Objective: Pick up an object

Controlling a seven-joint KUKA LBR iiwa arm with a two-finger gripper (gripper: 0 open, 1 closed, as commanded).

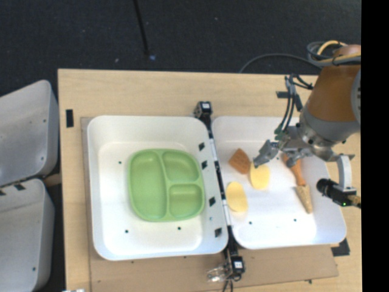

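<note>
two white bins on a bench, arm over the right one.
left bin (109,236) holds a green tray (165,184); in the right bin (273,233), the gripper (278,153), fingers spread with nothing between, hangs above brown (240,160) and yellow (259,177) pieces.

grey arm with orange band (331,102): cut off at the right side | gripper (281,154): too small and dark to tell how it stands | thin orange carrot-like piece (297,174): top end hidden under the arm | white chairs (24,139): cut off at the left edge
</note>
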